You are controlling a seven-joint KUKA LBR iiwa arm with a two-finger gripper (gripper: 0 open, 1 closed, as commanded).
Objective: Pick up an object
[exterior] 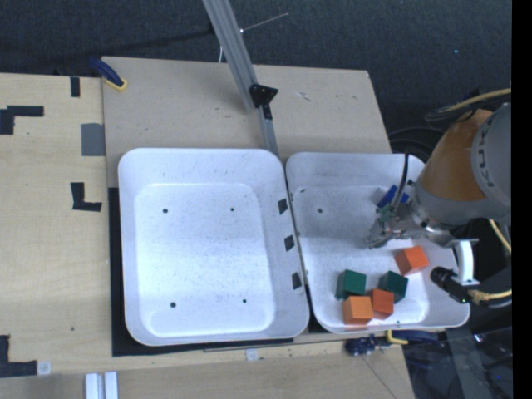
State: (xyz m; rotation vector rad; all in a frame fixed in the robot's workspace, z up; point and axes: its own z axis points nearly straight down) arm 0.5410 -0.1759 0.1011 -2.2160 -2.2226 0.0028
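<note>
Robotics lab bench. Plywood tabletop [191, 106] with black tape marks, two white bins: left bin [199, 243], right bin [332, 177]. Grey robot arm with orange band [457, 169] over the right bin. Metal camera pole [237, 44], clamps, cables off the bench edge, dark carpet floor [374, 19].

Arm [465, 173] entering from right, upper part getting cut off by picture edge. Wrist covering back right corner of right bin [332, 173]. Gripper [384, 233] looking small and blurry; what is lying under it staying unclear. Blue thing [387, 195] beside wrist partly hiding, too small to identify. Surface [50, 239] running out of picture at left and bottom. Grey pole [233, 36] getting cut off at top edge.
</note>
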